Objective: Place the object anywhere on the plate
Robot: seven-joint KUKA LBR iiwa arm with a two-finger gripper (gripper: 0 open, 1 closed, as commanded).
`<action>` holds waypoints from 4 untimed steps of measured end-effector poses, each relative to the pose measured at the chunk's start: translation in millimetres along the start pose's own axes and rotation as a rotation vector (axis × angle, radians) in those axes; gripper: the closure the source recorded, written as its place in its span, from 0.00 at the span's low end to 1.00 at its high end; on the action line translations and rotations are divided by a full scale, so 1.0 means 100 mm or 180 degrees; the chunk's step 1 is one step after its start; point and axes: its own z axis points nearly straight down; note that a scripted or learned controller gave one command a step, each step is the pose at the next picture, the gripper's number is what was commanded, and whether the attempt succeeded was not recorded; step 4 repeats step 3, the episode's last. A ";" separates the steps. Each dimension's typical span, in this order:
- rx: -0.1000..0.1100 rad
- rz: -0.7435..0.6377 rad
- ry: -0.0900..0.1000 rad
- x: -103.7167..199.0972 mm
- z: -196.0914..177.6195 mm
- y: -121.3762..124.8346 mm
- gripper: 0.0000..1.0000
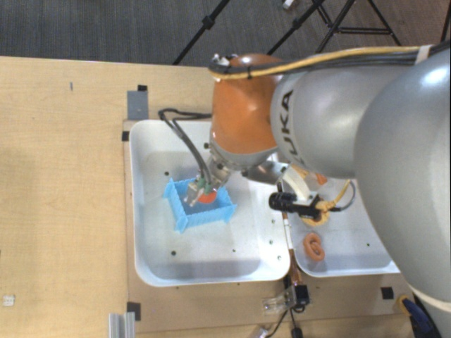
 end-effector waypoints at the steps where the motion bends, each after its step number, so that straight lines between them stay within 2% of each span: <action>1: -0.0004 -0.0559 -0.0007 -0.55 -0.40 0.09 1.00; 2: -0.0001 -0.1027 0.0000 -0.06 0.23 -0.01 1.00; 3: -0.0005 -0.1024 -0.0004 -0.07 0.22 -0.01 0.00; 4: -0.0005 -0.1024 -0.0004 -0.07 0.22 -0.01 0.00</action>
